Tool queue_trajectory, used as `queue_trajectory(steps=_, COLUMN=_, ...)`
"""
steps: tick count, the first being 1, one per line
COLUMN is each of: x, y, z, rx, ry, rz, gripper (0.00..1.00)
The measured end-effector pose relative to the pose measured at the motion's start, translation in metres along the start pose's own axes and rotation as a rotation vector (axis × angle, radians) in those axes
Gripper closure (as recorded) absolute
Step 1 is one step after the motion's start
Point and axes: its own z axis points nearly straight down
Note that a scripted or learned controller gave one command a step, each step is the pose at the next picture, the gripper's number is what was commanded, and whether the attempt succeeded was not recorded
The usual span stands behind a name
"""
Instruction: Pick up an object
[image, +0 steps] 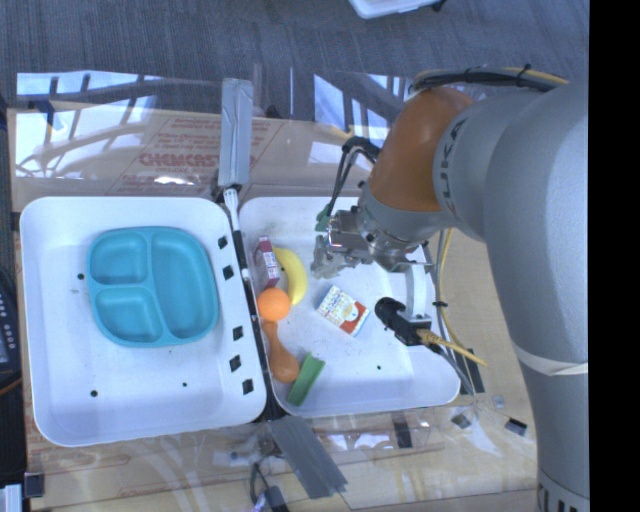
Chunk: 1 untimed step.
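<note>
My gripper hangs over the right bin, just right of a yellow banana and above a small white carton with red and orange print. Left of the banana lies a red-and-white packet. An orange ball sits below the banana, with an orange carrot-like piece and a green block near the bin's front left corner. Nothing shows between the fingers.
The left bin holds a teal divided plate. A dark divider with clips runs between the bins. The arm's grey body and orange band cover the right bin's back right part.
</note>
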Motion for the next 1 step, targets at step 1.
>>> queue_trajectory(steps=1, x=-0.0001, y=-0.0002, z=0.0006, rx=0.001, ry=0.000, rz=0.000, gripper=0.00)
